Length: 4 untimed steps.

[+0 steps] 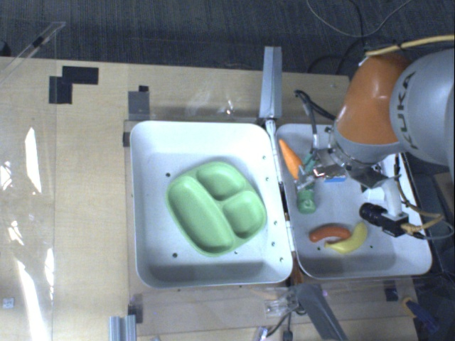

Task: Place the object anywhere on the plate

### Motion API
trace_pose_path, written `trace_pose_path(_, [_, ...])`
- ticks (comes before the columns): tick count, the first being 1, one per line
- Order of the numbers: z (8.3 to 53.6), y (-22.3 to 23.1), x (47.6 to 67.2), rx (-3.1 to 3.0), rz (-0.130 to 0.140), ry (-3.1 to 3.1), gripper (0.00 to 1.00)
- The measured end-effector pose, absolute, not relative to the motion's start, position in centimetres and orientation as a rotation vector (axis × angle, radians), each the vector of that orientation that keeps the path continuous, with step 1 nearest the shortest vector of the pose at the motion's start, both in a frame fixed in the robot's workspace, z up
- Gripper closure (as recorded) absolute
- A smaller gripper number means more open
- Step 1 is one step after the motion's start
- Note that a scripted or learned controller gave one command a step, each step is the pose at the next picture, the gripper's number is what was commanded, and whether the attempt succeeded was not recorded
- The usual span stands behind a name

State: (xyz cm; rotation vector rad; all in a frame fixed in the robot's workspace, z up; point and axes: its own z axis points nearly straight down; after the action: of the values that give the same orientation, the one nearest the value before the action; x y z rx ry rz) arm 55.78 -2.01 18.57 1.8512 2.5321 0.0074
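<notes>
A light green plate (213, 208) with three compartments lies in the left bin (146, 190) and has nothing on it. The right bin (402, 258) holds an orange carrot (288, 158) along its left wall, a small green object (306, 203), a red sausage (329, 232) and a yellow banana (350, 241). My gripper (311, 175) reaches down into the right bin's upper left part, just right of the carrot and directly above the green object. Its tips are lost among cables and metal parts, and I see nothing clearly held.
The grey and orange arm (384, 105) covers the right bin's upper right part. A black cable plug (380, 217) hangs over that bin's right side. A metal divider post (271, 84) stands between the bins at the back.
</notes>
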Motion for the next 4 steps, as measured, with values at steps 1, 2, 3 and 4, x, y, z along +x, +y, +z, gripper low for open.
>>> trace_pose_path(1, [18.6,3.3,56.2,1.402,0.006,2.805,1.0])
trace_pose_path(2, [18.6,3.3,56.2,1.404,0.006,2.805,0.0])
trace_pose_path(3, [18.5,0.3,48.8,2.039,0.004,2.386,0.0])
trace_pose_path(4, [37.5,1.8,53.8,2.263,0.011,2.169,0.0])
